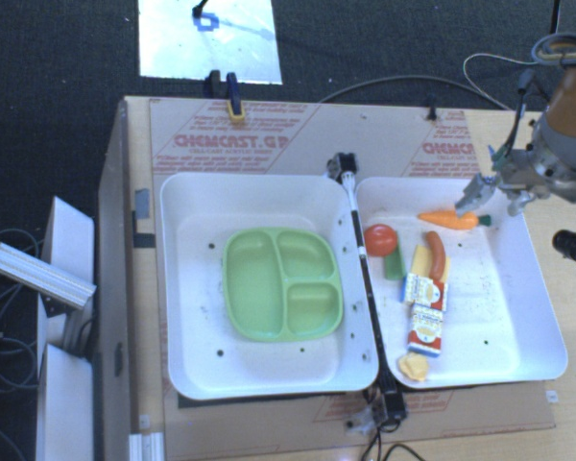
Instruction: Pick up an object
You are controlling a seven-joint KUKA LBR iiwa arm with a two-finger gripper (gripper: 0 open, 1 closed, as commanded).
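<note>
The gripper hangs over the far right corner of the right bin, its fingers spread apart with nothing between them. Just below and left of the fingertips lies an orange carrot, near the bin's back wall. Further left sit a red tomato, a green block, a sausage and a small carton. The bin's right half is bare. The left bin holds a green divided plate.

A plate sits in the left bin. The right bin (beside it) holds a carrot, tomato and sausage.
</note>
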